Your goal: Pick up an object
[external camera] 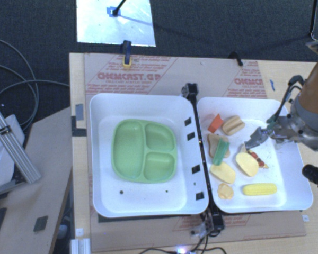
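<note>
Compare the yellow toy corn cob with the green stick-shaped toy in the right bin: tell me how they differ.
The yellow toy corn cob is yellow; the green stick-shaped toy is green. The corn cob lies crosswise near the front of the right white bin, apart from other toys; the green stick runs nearly front to back near the bin's left wall, resting across tan pieces. The corn cob looks thicker. Both are elongated toys in that bin.

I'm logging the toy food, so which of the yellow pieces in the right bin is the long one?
The corn cob, lying near the front edge of the right bin; the other yellow pieces are rounder.
</note>
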`<action>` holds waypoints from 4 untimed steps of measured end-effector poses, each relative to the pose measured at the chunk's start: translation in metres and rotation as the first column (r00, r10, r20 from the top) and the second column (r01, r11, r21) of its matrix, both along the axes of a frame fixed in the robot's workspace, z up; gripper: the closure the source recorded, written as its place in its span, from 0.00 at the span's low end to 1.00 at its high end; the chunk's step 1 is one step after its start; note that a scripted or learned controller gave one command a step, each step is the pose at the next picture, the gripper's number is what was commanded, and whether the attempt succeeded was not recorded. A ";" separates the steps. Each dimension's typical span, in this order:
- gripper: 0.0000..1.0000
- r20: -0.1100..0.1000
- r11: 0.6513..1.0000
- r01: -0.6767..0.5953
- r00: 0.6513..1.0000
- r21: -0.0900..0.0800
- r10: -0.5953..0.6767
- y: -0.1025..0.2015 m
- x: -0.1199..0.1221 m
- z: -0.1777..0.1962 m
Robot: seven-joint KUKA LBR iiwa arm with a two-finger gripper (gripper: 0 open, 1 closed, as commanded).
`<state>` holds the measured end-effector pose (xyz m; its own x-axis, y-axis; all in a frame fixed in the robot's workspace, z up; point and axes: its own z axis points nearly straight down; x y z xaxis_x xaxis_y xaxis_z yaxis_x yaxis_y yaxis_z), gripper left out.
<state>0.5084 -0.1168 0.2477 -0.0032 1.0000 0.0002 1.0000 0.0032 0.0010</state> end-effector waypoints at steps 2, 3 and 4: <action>0.00 -0.011 1.000 0.003 1.000 0.003 -0.003 0.026 -0.026 -0.155; 1.00 0.000 1.000 0.003 1.000 0.001 -0.003 0.026 -0.021 -0.142; 1.00 0.010 1.000 -0.008 1.000 0.001 0.008 0.078 0.032 -0.059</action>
<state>0.5401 -0.0388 0.1888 -0.0114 0.9999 0.0009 0.9999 0.0114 0.0113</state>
